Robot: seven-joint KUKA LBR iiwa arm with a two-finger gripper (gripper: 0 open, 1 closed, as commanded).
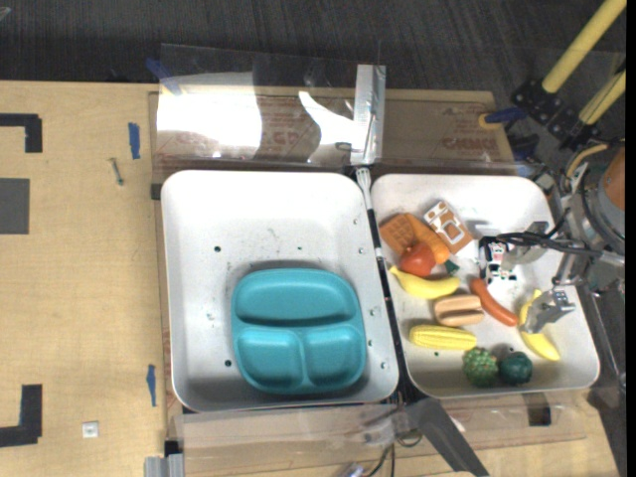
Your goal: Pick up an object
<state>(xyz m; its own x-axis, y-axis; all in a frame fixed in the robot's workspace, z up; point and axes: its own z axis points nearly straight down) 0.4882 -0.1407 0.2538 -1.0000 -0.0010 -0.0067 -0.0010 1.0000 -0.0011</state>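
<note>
The right bin (512,193) holds several toy foods: a waffle (401,230), a small patterned box (447,224), a tomato (418,260), a banana (427,286), a hot dog (459,311), a corn cob (443,339), broccoli (481,366), a dark green ball (515,368), an orange-red sausage (494,301) and a second yellow piece (540,345). My gripper (545,313) hangs low at the bin's right side, just above that yellow piece and right of the sausage. Nothing can be seen held in it.
The left bin (199,195) holds a teal divided plate (296,331). A clear plastic sheet (258,117) lies behind the bins. Black cables and yellow bars (586,38) crowd the far right. A metal divider (366,117) stands behind where the bins meet.
</note>
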